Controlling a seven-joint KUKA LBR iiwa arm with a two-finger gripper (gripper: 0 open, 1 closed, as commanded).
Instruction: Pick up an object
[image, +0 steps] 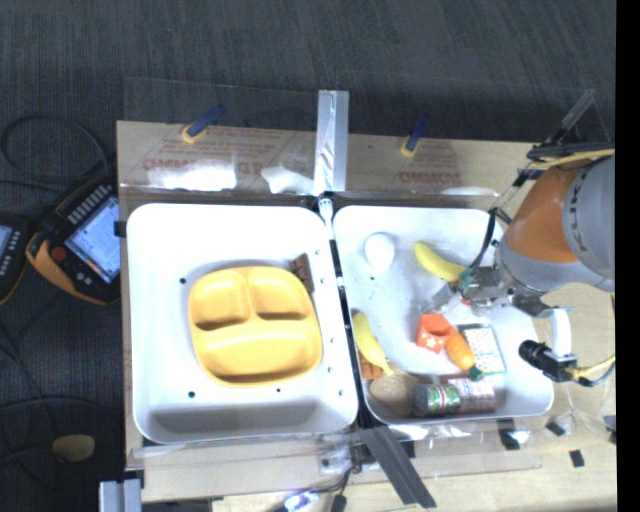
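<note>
- The grey two-finger gripper (468, 288) hangs low in the right white bin (400, 222); its grip cannot be told.
- The nearest candidate, a curved yellow plastic banana (438, 261), lies just beside it, probably targeted for its open access.

Right bin crowded along its lower half, open floor near its upper left.

Taking the red-orange toy (434, 332) in the right bin (400, 215) as landmark: bare white floor lies up and left of it, around a small white round piece (379, 248). A banana (438, 260) lies above it, with the tool (470, 287) up and to its right. A carrot (459, 350) and a small box (483, 348) sit just right; a can (455, 397) lies below; another banana (369, 342) hugs the left wall.
</note>
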